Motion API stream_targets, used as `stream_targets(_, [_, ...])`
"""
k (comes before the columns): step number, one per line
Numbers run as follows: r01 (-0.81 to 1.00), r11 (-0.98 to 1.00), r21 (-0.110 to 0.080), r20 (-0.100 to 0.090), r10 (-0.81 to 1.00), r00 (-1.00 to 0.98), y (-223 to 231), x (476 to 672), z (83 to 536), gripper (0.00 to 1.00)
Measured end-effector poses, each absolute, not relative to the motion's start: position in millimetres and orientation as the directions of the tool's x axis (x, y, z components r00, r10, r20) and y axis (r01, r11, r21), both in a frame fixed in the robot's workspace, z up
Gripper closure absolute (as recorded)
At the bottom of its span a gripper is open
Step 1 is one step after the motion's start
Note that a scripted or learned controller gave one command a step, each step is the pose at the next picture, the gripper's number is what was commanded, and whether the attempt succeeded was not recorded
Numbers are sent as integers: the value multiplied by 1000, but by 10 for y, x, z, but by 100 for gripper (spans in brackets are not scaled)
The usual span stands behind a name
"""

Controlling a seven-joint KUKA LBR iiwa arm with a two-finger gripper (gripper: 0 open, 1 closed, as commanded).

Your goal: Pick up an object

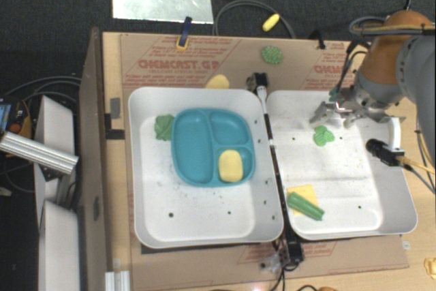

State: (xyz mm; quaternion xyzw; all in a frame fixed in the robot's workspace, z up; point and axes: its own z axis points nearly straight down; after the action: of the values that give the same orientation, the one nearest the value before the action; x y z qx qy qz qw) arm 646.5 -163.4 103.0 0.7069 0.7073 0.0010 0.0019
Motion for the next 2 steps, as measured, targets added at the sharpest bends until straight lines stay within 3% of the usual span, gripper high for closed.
stream_targets(1, [1000,3,6,-1,1000,-3,-1623,6472,1135,100])
stream_targets(2, [1000,3,6,-2,1000,-3,-1624,6471,1132,0])
